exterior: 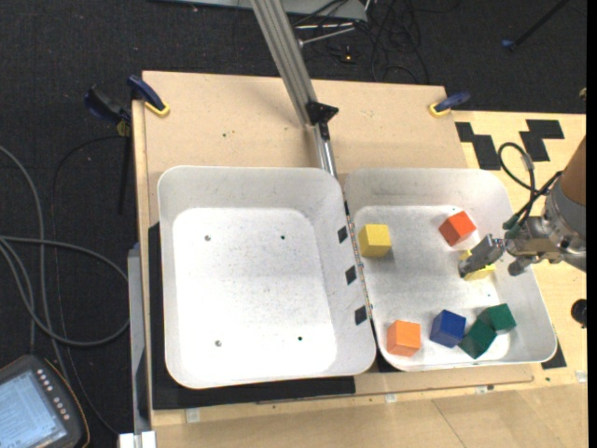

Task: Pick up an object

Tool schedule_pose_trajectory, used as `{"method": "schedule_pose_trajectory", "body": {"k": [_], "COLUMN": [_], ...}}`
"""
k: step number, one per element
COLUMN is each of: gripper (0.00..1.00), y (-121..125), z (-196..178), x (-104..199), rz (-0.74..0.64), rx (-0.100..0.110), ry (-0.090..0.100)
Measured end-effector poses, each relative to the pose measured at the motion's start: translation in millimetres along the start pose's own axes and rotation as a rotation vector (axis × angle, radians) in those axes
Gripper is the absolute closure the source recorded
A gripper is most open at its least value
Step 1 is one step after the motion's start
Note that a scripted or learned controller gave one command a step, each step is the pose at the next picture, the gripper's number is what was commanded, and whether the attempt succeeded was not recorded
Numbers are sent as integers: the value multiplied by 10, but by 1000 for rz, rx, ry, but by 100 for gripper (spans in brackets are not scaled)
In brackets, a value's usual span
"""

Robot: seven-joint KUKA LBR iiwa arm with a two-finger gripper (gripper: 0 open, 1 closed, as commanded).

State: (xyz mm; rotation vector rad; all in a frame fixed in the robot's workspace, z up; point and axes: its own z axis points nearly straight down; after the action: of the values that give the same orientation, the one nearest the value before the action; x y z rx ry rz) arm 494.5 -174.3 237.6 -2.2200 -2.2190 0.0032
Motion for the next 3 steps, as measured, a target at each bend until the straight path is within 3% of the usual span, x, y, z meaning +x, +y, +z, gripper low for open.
{"method": "schedule_pose_trajectory", "body": {"k": [2,3], "gripper": [0,100], "y": [70,84], "z": [996,864], "x": [169,154], "rz": [-1,0], "rx": [1,-5], "ry": [1,-1]}}
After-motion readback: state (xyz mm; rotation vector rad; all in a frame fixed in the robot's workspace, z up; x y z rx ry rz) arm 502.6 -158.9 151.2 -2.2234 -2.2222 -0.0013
